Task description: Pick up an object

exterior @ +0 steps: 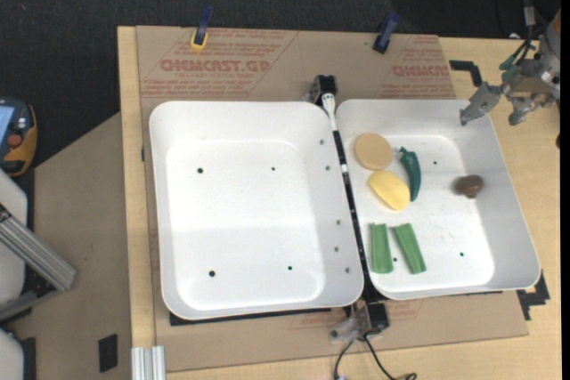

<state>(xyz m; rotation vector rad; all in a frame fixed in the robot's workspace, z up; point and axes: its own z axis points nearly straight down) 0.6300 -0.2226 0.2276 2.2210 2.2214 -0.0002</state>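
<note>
Objects for picking all lie in the right bin [499, 276]: a round tan disc [374, 150] near its left wall, a yellow lump [390, 190] just below it, a dark green curved piece [411, 169] touching the lump's right side, two flat green strips [396, 246] side by side toward the front edge, and a small brown lump [468, 186] alone toward the right wall. We judge the task barely begun: none of them is lifted, and each rests on the bin floor. Our gripper [499, 102] hangs over the bin's back right corner, well apart from every object, its two fingers spread apart with nothing between them. What is left is the whole reach, the closing and the lift.

The disc and yellow lump look smooth and rounded, matte, likely soft plastic or foam. The strips are thin and straight-edged. The brown lump is dull and irregular. Both bins are shallow, glossy white, with rounded corners; the left bin [178, 280] sits beside the right one on a cardboard sheet [267, 58].
</note>
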